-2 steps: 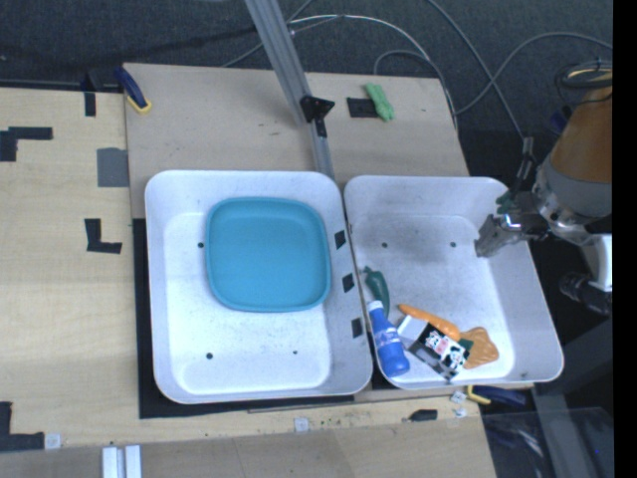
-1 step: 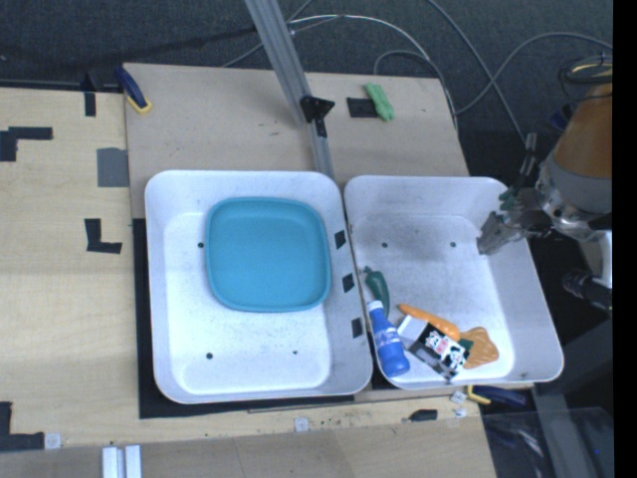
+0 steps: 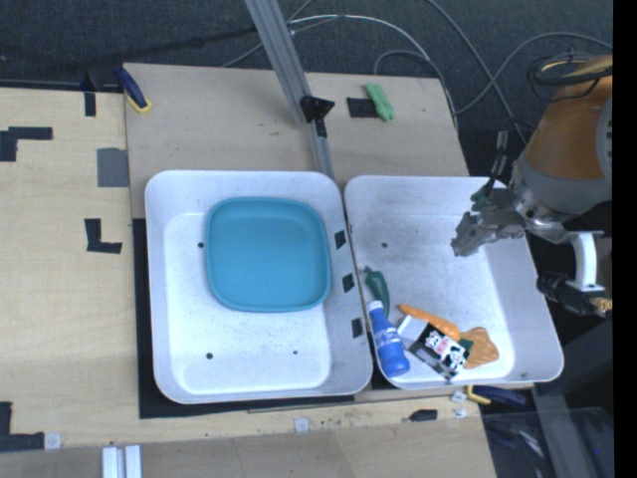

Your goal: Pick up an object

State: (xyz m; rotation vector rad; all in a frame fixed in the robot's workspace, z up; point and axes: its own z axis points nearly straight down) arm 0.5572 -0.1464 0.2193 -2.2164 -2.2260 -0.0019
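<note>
A pile of small objects lies in the near part of the right bin (image 3: 438,207): a blue and white bottle with a green top (image 3: 383,329), an orange carrot-shaped piece (image 3: 430,319), a black and white item (image 3: 438,350) and a tan lump (image 3: 482,346). My gripper (image 3: 468,242) hangs at the right side of that bin, up and to the right of the pile, well apart from it. Nothing shows between its fingers. A teal square plate (image 3: 267,253) lies in the left bin (image 3: 179,297).
A grey metal pole (image 3: 289,68) slants down to the seam between the bins. A green marker-like piece (image 3: 379,102) and a blue and yellow clip (image 3: 134,92) lie on the bench behind the bins. Cables run at the back right.
</note>
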